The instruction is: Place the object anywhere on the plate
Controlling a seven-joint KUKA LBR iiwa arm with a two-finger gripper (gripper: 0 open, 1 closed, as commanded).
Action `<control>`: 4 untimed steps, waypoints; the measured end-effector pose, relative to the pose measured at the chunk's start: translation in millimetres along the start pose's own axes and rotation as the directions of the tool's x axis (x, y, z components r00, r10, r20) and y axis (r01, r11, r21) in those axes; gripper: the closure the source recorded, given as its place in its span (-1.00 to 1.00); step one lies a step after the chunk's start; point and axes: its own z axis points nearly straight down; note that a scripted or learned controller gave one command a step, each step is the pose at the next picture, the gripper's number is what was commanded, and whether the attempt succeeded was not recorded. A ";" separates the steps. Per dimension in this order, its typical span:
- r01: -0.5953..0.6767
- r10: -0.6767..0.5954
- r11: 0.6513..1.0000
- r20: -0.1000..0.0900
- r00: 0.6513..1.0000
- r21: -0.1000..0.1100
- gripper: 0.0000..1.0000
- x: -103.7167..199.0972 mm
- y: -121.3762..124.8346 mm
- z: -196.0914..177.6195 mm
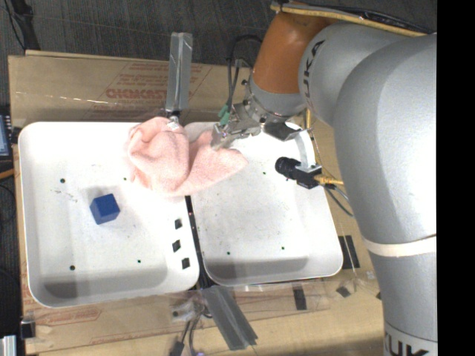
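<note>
Cloth point(178, 163) draped across bins' divider, directly beneath pincer point(223, 136).

Two shallow white plastic bins sit side by side: the left bin point(44, 199) at nine o'clock, the right bin point(297, 236) just right of centre. One crumpled pink cloth point(178, 162) drapes over their shared rim toward twelve o'clock. One small blue cube point(105, 208) lies in the left bin, at about eight o'clock. One grey robot arm with an orange band point(371, 110) fills three o'clock.
</note>
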 end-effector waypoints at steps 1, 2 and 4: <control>0.008 -0.008 1.000 0.002 1.000 -0.006 1.00 1.2 0.2 -35.7; 0.401 -0.401 0.916 0.004 0.916 -0.003 1.00 46.8 -2.1 -38.7; 0.940 -0.940 0.342 0.005 0.342 0.002 1.00 146.8 -28.4 -20.3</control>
